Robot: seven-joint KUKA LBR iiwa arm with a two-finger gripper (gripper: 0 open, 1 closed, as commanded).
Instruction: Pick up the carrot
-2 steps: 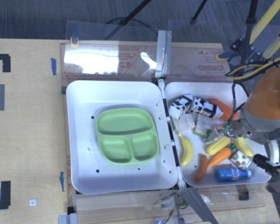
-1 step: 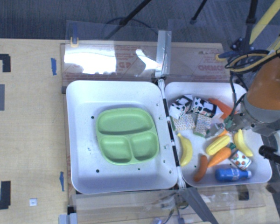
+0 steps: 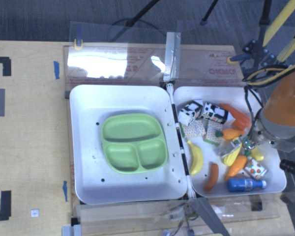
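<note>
Claw [image 3: 245,146] position: low in the right bin [image 3: 280,181], among the cluttered items; finger state cannot be told from this angle. The grey arm [image 3: 282,117] with its orange band enters from the right.

Left bin [image 3: 83,132]: holds one green divided tray [image 3: 134,142] with three compartments. Bare white floor runs along all four sides of the tray, widest at the left wall.

Right bin: crowded. One yellow banana [image 3: 196,158] lies near the left wall. One sausage [image 3: 212,176] lies beside it toward the front edge. Two black-and-white cow-patterned items [image 3: 202,112] sit at the back. The carrot [image 3: 236,165] lies at an angle just below the claw, touching a yellow piece [image 3: 231,156]. One blue bottle [image 3: 246,184] rests along the front wall; its label is unreadable. Open floor remains at the front left corner.

Reversed red lettering [image 3: 221,71] shows on the clear panel behind the right bin; not legible.
</note>
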